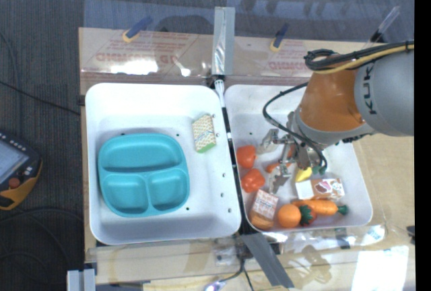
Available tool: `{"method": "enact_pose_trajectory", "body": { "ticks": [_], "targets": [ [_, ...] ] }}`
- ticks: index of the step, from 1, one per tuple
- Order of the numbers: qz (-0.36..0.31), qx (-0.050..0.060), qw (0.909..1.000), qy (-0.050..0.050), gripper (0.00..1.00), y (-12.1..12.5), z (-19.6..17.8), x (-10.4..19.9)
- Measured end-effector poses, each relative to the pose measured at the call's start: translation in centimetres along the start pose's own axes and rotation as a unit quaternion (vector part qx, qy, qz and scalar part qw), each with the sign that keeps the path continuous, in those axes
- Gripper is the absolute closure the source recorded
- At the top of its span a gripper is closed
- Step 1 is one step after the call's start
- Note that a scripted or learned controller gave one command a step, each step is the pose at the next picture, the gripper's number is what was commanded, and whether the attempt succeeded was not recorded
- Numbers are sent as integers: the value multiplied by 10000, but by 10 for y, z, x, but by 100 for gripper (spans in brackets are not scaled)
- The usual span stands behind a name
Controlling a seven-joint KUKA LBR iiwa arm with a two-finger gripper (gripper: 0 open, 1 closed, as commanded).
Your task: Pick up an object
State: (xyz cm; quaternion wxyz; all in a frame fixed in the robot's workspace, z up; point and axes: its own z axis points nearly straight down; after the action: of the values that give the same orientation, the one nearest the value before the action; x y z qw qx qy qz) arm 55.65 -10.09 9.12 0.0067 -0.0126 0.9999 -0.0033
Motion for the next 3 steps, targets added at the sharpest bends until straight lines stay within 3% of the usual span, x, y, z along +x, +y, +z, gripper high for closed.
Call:
{"method": "enact_pose_trajectory", "body": {
  "ticks": [1, 2, 3],
  "targets": [
    [-253, 3, 9997, -29, 0, 2, 0, 0],
    [-258, 16, 9997, -42, 100, 2, -11, -1],
    [1295, -21, 9916, 64, 100, 6, -137, -57]
  ]
}}
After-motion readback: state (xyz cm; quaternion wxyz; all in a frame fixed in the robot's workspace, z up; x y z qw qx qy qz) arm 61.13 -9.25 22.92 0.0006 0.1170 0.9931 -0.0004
